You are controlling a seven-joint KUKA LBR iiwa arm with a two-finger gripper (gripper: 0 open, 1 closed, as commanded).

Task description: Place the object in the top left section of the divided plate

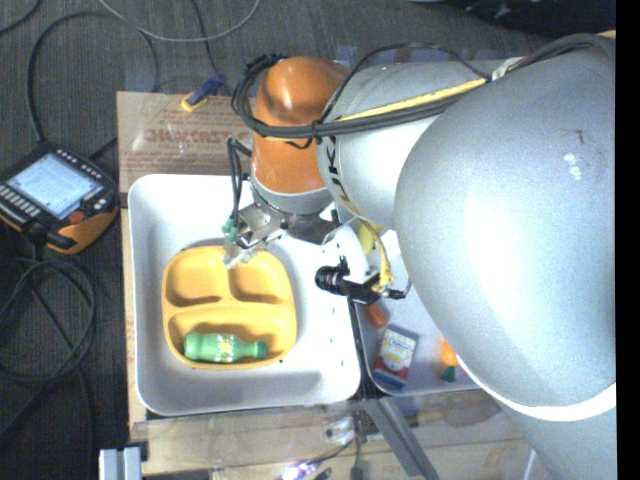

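Well, from my remote seat I start at the far left, where the teach pendant (55,196) lies on the dark floor with cables looping around it. Moving right, I come to the left white bin (145,298), which holds the yellow divided plate (230,308). In the plate's wide lower section lies a green bottle (225,348), on its side, its cap end pointing right; both upper sections look bare to me. I take that bottle to be the task's object, and it sits in the bottom compartment, well apart from the top left section.

Above the plate's upper rim, near the ridge between the two top sections, I see the gripper (238,253). Its tip is small and partly lost against the yellow, so I cannot tell how its pincer stands, and I see nothing plainly pinched there. Just above it rises the orange band (295,118) of the arm, with black cables wrapped around it.

Further right, the arm's big grey body (500,238) covers most of the right bin (400,383). Beneath its edge I make out a small white and blue packet (396,353) and an orange thing (447,358) beside it.
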